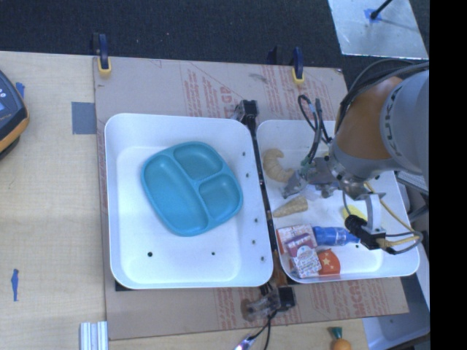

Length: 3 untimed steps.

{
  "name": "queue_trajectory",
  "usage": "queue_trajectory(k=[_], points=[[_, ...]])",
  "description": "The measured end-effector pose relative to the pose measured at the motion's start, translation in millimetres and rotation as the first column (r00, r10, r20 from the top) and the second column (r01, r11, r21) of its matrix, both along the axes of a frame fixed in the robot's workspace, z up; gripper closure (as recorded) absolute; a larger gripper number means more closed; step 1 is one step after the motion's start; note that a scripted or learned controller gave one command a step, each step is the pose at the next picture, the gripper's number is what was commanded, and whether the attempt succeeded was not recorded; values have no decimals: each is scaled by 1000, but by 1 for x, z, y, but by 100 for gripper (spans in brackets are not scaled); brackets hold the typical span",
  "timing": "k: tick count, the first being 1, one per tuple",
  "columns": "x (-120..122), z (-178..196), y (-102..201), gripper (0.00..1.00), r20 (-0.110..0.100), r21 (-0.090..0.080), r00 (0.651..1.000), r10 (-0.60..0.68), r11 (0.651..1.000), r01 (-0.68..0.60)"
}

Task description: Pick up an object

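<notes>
Claw low over the crowded right bin

Arm (pixel 379 122) reaches in from the right and hangs over the right bin (pixel 408 268), which makes sense, since that is where every small, graspable thing lies; the claw (pixel 306 179) sits low near the bin's middle, just beside a curled tan piece (pixel 274 165) and above a pale wedge-shaped piece (pixel 290 207); whether its tips are spread or pressed together I cannot tell from where I stand, and nothing shows between them, so I would not call anything held; my guess is the program is lining up on one of those two tan things, the likely object to pick; nearer the front wall lie a red-and-white packet (pixel 299 248), a blue tube-like item (pixel 332 235), something orange-red (pixel 330 262) and a bit of yellow (pixel 353 211) partly under the wrist cables; the left bin (pixel 120 195) holds just a blue divided plate (pixel 191 187), lying flat and a little turned, well apart from the claw; both bins sit side by side on cardboard clamped to the bench (pixel 44 217), presumably so nothing slides
</notes>
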State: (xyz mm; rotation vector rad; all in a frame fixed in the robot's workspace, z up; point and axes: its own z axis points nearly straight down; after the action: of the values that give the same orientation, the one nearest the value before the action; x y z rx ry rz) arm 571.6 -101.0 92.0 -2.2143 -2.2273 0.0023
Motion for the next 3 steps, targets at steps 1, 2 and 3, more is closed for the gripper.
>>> queue_trajectory(k=[1, 2, 3], points=[[60, 0, 8, 0, 0, 1, 1000, -3, 1000, 3], [62, 13, 7, 100, 2, 0, 1000, 2, 1000, -2], [-9, 100, 14, 100, -1, 1, 1000, -4, 1000, 4]])
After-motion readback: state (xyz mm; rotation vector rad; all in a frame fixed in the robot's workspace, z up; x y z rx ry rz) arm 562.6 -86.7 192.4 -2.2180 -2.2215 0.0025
